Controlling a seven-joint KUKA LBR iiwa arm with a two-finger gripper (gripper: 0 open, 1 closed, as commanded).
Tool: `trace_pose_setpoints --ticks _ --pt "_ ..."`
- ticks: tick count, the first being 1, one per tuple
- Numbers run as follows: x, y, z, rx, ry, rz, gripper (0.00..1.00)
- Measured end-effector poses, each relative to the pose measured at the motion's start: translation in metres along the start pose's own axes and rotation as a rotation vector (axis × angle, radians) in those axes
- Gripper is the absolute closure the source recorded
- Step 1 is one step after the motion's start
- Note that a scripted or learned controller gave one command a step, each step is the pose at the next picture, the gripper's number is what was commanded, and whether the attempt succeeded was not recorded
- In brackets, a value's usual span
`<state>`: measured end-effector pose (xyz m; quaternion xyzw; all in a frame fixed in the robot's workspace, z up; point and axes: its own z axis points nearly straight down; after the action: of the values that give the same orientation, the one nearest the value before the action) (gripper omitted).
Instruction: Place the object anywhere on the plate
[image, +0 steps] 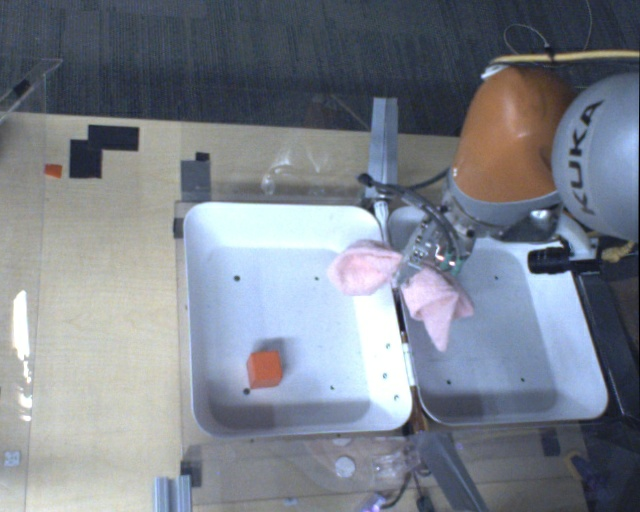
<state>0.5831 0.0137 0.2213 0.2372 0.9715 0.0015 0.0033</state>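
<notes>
The tool (428, 252) hangs over the wall between the two white bins, with a pink cloth (400, 280) bunched right under it. One lobe of the cloth spreads into the left bin (215, 300), the other droops into the right bin (520, 390), and the middle gathers up toward the tool's tip. That gathered shape suggests the tool has the cloth pinched, but the tip is too small and cluttered to make out how far apart it stands, so I cannot tell whether it is closed on the cloth or merely touching it.

A small orange block (265, 369) sits low in the left bin, well apart from the cloth and the tool.

No separate plate is plain to see, so which surface counts as the target is unclear. The step in hand looks like carrying the cloth between bins. The next move calls for lifting the cloth clear of the dividing wall so neither lobe snags, then lowering it fully inside the target.
</notes>
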Motion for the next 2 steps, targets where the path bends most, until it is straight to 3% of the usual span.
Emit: trace_pose_setpoints --ticks 1,2 --pt "0.047 0.037 0.001 -0.002 -0.001 -0.400 1.00" --pt "0.089 0.067 -0.012 -0.003 -0.003 -0.479 1.00"
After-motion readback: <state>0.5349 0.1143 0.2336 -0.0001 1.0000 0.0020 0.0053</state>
